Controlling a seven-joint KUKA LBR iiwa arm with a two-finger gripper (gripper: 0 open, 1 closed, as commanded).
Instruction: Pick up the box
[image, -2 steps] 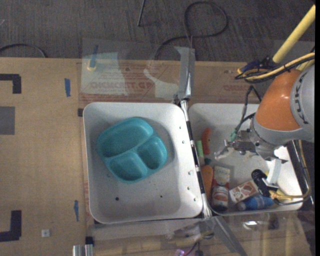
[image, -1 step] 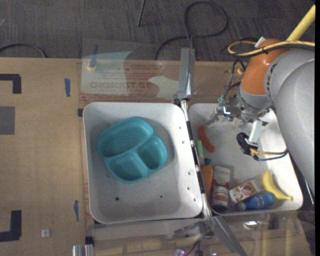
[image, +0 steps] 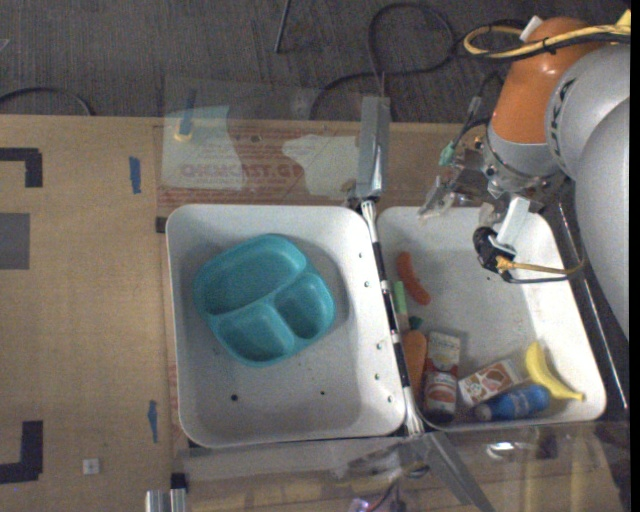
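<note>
Claw (image: 447, 195) hangs over the right bin's (image: 470, 300) far rim, apparently empty though finger spread is unclear; box (image: 490, 381) lies well nearer the camera, beside the banana (image: 548, 370), long axis slanted.

Small box (image: 490, 381), lying tilted, right bin's front

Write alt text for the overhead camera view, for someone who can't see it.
A grey robot arm with an orange band reaches from the right, its gripper hovering over the far edge of the right white bin. Along that bin's near edge lie a small box, a banana, a blue bottle and a carrot. The left bin holds a teal divided plate.
</note>
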